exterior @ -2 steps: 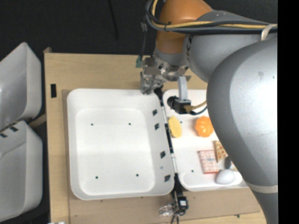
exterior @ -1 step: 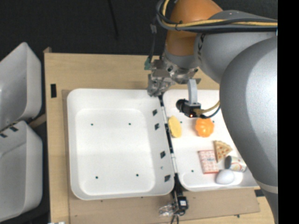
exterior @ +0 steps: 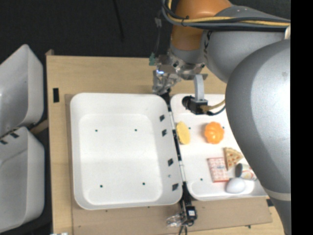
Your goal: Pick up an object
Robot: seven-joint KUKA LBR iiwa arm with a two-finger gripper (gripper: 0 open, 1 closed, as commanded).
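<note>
My gripper (exterior: pixel 164 84) hangs below the orange wrist band, over the far edge where the two bins meet. It is small and dark against the bench, and nothing shows between its tips. In the right bin (exterior: pixel 195 190) lie a pale yellow oblong piece (exterior: pixel 183 132), an orange round fruit (exterior: pixel 213 132), a pizza slice (exterior: pixel 232 155), a red-patterned square card (exterior: pixel 217 169), a small dark object (exterior: pixel 238 170) and a white rounded object (exterior: pixel 235 185). All of them lie nearer the camera than the gripper.
The left bin (exterior: pixel 78 146) is a shallow white tray with small dark dots on its floor. The grey arm (exterior: pixel 259 82) covers the right bin's far right part. White shapes (exterior: pixel 17 131) stand at the bench's left edge. A cable clip (exterior: pixel 182 218) sits at the front.
</note>
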